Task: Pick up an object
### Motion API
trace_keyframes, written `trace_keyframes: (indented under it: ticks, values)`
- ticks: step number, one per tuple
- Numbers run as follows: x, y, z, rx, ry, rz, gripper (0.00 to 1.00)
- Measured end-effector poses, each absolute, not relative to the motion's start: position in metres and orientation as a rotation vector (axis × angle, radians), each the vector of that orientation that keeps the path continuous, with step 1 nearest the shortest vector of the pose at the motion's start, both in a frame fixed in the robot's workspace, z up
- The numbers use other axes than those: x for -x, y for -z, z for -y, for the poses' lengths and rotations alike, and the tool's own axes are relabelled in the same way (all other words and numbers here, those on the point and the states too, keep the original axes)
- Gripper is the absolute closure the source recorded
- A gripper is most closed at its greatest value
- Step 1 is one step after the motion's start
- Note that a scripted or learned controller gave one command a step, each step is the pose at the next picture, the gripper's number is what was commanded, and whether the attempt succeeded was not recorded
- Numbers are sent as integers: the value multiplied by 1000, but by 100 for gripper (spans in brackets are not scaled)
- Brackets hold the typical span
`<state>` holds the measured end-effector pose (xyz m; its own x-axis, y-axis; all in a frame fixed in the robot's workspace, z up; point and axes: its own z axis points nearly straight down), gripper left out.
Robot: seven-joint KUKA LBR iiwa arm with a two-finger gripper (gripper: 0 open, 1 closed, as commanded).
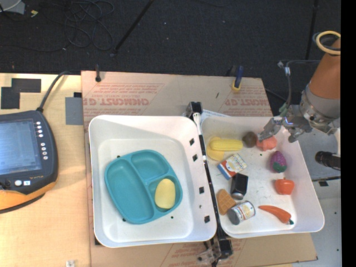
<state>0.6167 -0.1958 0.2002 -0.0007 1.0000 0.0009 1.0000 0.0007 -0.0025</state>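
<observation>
My gripper hangs over the far right part of the right bin, open, with nothing between its fingers. Its left finger stands just above a pink-red round object, and a brown ball lies to that object's left. A purple and green toy lies a little below the gripper. Further toward the front are a red tomato-like piece and an orange chili. A yellow corn-like piece lies at the bin's far left.
The right bin also holds a small printed box, a black can, a brown cookie and a labelled tin. The left bin holds a teal divided plate with a yellow oval. A tablet lies at the left.
</observation>
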Motion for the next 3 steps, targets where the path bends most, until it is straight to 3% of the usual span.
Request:
trace_keyframes:
  ticks: [1,3]
  values:
    - [-643,-81,199,2210,-8,2222,0]
    - [-645,-88,210,2212,-2,2229,0]
